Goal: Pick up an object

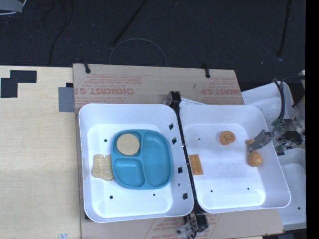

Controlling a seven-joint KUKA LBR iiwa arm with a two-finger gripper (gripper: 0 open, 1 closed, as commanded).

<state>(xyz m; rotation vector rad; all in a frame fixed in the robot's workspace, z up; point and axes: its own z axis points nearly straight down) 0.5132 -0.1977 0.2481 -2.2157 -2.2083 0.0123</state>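
Orange-tan rounded lump point(255, 159), right bin point(234, 203), right-centre of frame: my target. I would descend straight, fingers straddling it, then close slowly. Grey two-finger gripper point(257, 143) sits just above-left of the lump, nearly touching; how far it is open I cannot tell, nothing visibly held.

We see even, bright overhead light on both white bins point(94, 203); their floors are near overexposed, with faint soft shadows along the inner walls. The dark floor point(149, 24) beyond the bench's far edge is underexposed. Overall focus is slightly soft and grainy.
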